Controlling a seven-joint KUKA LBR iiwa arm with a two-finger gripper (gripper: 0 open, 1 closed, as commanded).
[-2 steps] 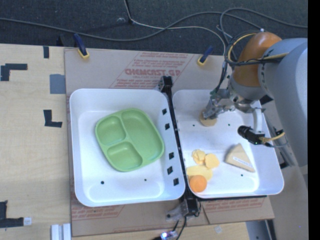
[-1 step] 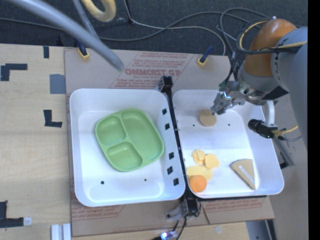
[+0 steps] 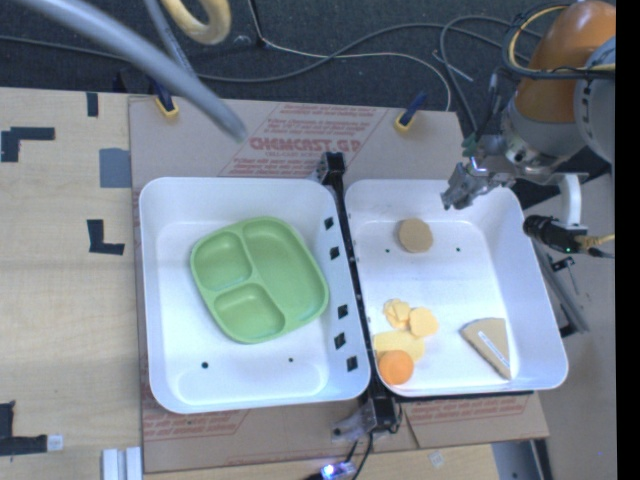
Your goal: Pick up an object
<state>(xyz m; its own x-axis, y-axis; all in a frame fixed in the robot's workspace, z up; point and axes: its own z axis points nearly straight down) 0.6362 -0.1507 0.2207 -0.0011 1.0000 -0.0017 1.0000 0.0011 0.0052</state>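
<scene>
White bins sit side by side on the surface (image 3: 60,268). The left bin (image 3: 165,298) has a green tray (image 3: 260,278) with three parts in it. The right bin (image 3: 500,268) has the small things to pick from: a round tan piece (image 3: 415,235) near the top, some yellow pieces (image 3: 408,320) lower down, an orange ball (image 3: 397,368) touching them, and a tan wedge (image 3: 488,346) in the bottom right corner. The hand (image 3: 462,190) is over the top right edge of that bin, near the round tan piece but not touching it. It looks like nothing is in the hand, and I cannot tell how wide it is open. So nothing is picked up yet. The reaching, grabbing and lifting are all left to do.
</scene>
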